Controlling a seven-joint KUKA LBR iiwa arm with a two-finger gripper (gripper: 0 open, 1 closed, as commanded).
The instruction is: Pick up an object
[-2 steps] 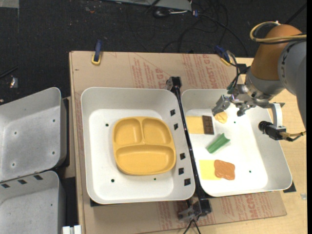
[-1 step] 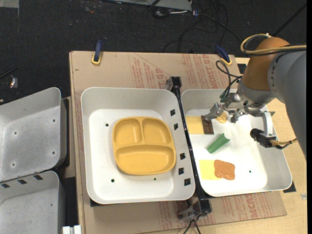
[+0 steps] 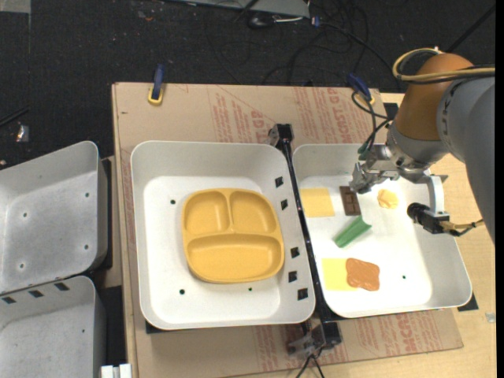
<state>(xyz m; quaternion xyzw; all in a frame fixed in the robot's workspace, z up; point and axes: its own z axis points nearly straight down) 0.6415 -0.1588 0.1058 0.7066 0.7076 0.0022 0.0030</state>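
The right bin (image 3: pixel 441 278) holds several small items: a pale yellow square (image 3: pixel 317 201), a dark brown bar (image 3: pixel 350 201), a green stick (image 3: pixel 351 232), a small yellow lump (image 3: pixel 387 199), and an orange-brown patty (image 3: pixel 362 273) lying partly on a yellow slab (image 3: pixel 334 273). My gripper (image 3: pixel 365 176) hangs over the bin's far part, just above and right of the brown bar. Nothing shows between its fingers.
The left bin (image 3: pixel 157 211) carries a yellow divided tray (image 3: pixel 233 235). A black divider (image 3: pixel 293 211) runs between the bins. Grey metal bins lie at the far left (image 3: pixel 47 211). Cables and clamps sit beyond the cardboard's far edge.
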